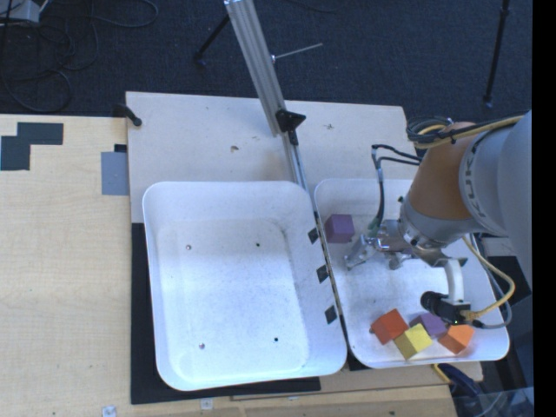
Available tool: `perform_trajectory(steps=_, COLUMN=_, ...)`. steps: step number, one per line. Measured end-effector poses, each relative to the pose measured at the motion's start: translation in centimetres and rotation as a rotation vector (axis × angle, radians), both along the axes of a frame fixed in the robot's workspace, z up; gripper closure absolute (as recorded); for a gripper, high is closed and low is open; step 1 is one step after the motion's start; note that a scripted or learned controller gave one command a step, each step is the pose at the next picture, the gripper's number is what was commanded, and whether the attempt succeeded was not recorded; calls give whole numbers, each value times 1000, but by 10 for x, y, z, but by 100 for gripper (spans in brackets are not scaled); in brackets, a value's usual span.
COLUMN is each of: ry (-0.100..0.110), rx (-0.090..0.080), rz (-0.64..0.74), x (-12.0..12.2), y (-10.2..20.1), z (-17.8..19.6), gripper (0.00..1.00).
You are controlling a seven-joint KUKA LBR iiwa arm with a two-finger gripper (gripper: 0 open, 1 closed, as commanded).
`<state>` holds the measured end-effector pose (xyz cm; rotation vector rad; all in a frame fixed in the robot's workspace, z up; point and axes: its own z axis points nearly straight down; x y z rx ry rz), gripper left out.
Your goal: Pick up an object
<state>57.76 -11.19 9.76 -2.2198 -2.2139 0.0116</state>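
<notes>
1 end effector (358,254) beside purple cube (339,228), grip state indiscernible, wrist partly hidden.

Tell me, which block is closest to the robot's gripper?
The purple block alone at the right bin's far end, just beside the gripper. The other blocks sit clustered in the near corner.

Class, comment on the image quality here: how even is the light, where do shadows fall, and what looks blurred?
Camera view: soft, even light with no harsh glare on the left bin; a faint shadow lies under the gripper in the right bin; the whole frame is slightly soft, so block edges look fuzzy.
</notes>
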Motion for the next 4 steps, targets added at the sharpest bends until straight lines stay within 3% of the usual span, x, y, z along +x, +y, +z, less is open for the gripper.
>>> perform_trajectory(steps=1, ry=5, rx=4, rz=8, x=59, y=14, z=-4, gripper=0)
perform_trajectory(steps=2, ry=1, rx=2, rz=11, x=58, y=14, z=6, gripper=100)
perform_trajectory(steps=3, ry=-18, rx=0, rz=5, x=86, y=23, z=99, gripper=100)
perform_trajectory(steps=4, ry=-7, rx=0, rz=9, x=84, y=24, z=93, gripper=0)
